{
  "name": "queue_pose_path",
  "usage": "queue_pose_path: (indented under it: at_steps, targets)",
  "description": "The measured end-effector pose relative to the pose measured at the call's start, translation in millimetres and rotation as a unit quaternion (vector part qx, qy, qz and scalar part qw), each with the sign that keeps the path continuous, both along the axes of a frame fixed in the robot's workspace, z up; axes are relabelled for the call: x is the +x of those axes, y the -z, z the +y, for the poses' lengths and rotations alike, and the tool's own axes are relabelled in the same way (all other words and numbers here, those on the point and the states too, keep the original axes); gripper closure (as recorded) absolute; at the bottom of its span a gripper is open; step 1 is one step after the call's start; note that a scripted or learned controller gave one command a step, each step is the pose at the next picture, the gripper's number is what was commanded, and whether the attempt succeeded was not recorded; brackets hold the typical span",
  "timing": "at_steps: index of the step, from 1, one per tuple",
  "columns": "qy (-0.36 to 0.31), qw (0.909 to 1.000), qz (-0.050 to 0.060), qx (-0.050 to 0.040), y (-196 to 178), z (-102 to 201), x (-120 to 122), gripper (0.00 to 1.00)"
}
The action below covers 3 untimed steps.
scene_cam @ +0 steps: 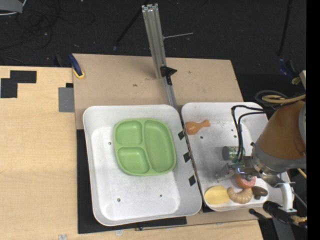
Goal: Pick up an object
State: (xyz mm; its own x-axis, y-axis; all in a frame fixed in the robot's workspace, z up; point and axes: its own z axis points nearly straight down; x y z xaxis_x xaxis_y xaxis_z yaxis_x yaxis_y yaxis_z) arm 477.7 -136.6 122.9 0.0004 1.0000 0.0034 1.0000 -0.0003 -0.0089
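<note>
Grey gripper (239, 170) low in right bin (212, 115), perhaps above doughnut (245, 181)

This is a robotics lab or test cell, not a home. Two shallow white plastic bins (100, 204) sit side by side on a bare brown board bench (200, 79), beside a pale wood-grain panel (35, 149). A ribbed aluminium post (154, 39) rises behind the bins, black cables (40, 14) trail over the dark floor, and a grey industrial arm with an orange band (282, 131) reaches in.
</note>
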Motion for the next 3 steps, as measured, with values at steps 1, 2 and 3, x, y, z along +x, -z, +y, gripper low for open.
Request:
queue_pose_path:
  at_steps: [1, 2, 3]
  targets:
    - [0.0, 0.9999, -0.012, -0.0038, 30, -1, 5, 0.0]
    - [0.006, 0.9998, -0.015, -0.0114, 17, -9, 5, 1.0]
    - [-0.001, 1.0, -0.005, -0.0016, -39, -3, 13, 1.0]
